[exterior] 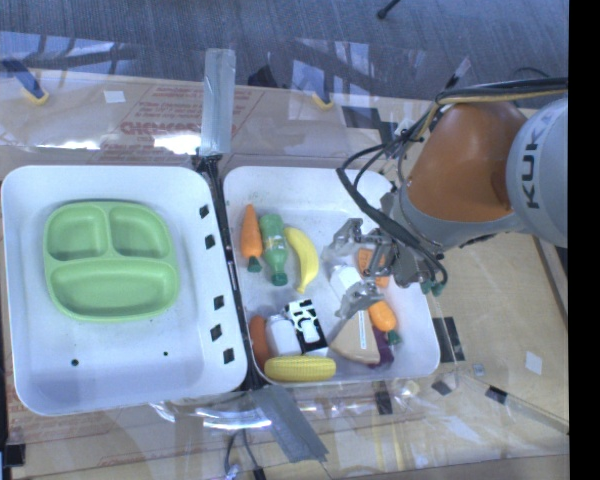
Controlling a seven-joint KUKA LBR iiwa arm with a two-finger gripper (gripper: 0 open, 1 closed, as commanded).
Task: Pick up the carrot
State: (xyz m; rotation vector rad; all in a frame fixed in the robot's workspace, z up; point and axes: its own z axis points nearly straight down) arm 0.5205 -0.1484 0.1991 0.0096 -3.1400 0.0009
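Well, the long orange toy carrot [251,233] lies in the right-hand white plastic bin [420,353], close to the wall that bin shares with the other one. It lies flat, and its long side runs along that wall, from the far end of the bin toward the near end. A green toy bottle [273,249] lies just beside it, and a yellow toy banana [302,256] comes next.

The silver two-finger gripper [348,268] on the grey and orange arm [460,168] hangs over the middle of the same bin, past the banana. So the carrot is off to the gripper's left in this view, with the bottle and banana in between.

Its fingers [345,236] stand wide apart. A bit of orange shows near the gap, but I cannot tell what it is, and nothing looks pinched. A small orange toy [382,315] also lies near the lower finger.

I think the gripper must go sideways toward the wall, and maybe turn, so it can squeeze the carrot across its thin side
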